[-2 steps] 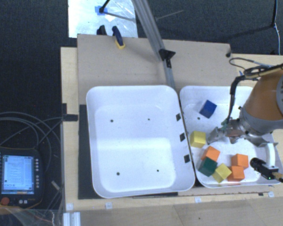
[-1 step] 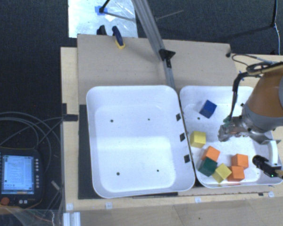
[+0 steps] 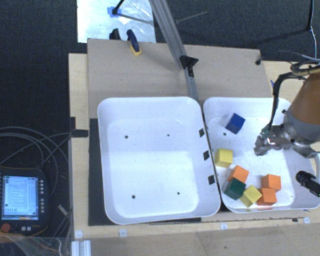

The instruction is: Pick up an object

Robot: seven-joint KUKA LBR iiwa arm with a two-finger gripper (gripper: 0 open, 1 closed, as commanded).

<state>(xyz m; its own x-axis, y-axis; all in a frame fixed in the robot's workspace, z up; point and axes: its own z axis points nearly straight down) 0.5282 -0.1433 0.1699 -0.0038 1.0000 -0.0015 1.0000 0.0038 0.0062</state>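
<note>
Just left of the claw [image 3: 262,144] lies a yellow cube [image 3: 223,157].

white bins [image 3: 149,111]; blue cube [image 3: 235,122], yellow cube [image 3: 223,157], green cube [image 3: 235,188] (dark), orange cube [image 3: 271,182].

Both white bins [image 3: 149,113] look like smooth moulded plastic, slightly glossy. Blocks: blue [image 3: 235,123], yellow [image 3: 223,157], orange [image 3: 271,182], green [image 3: 234,188], all matt and plain-faced. Bench top [image 3: 224,68] matt tan board, like wood or card. Floor [image 3: 32,47] dark, rough, carpet-like. Slanted pole [image 3: 168,23] dull grey metal. Arm's orange band [image 3: 314,103] smooth, faint sheen
</note>
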